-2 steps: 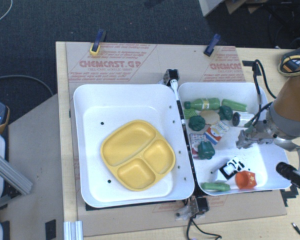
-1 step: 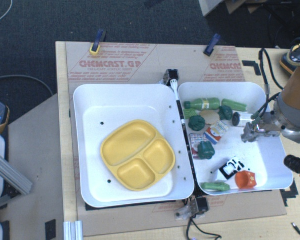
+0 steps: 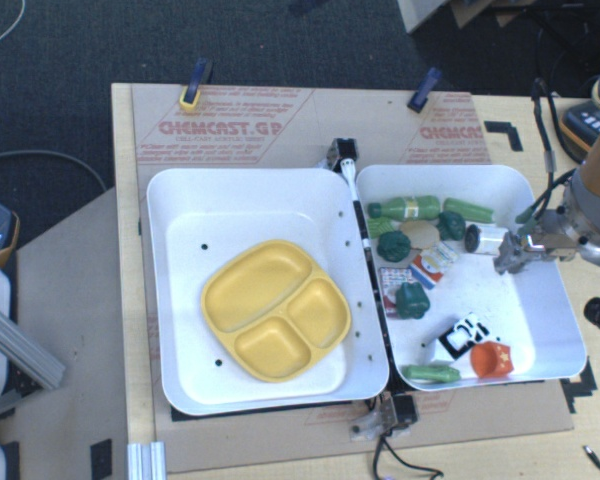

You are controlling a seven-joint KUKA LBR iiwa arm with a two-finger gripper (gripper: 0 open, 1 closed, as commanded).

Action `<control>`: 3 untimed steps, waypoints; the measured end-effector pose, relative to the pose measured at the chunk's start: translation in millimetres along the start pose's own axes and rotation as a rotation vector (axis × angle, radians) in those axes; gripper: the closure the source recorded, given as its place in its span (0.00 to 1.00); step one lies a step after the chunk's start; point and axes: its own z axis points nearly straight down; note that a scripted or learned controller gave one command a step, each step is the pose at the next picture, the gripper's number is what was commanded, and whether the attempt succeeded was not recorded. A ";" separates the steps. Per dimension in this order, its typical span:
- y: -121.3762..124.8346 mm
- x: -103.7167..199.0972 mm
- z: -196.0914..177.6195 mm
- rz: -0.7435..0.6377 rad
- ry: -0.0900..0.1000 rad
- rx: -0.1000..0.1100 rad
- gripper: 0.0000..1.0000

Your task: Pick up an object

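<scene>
The pincer (image 3: 510, 258) is hovering over the right bin (image 3: 550, 308); its opening is unclear. Centring over one isolated toy, like the orange block (image 3: 492, 360), is advisable.

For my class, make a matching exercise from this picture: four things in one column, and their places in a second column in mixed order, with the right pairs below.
Things:
1. yellow divided tray
2. orange object
3. green bottle
4. gripper

Places:
A. near corner of the right bin
B. far side of the right bin
C. left bin
D. over the right side of the right bin

Pairs: 1-C, 2-A, 3-B, 4-D
</scene>
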 end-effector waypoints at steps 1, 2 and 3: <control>24.8 53.7 -8.4 -0.006 0.003 0.001 1.00; 43.3 96.2 5.3 -0.004 0.003 0.003 1.00; 66.4 132.0 12.3 -0.003 0.002 0.003 1.00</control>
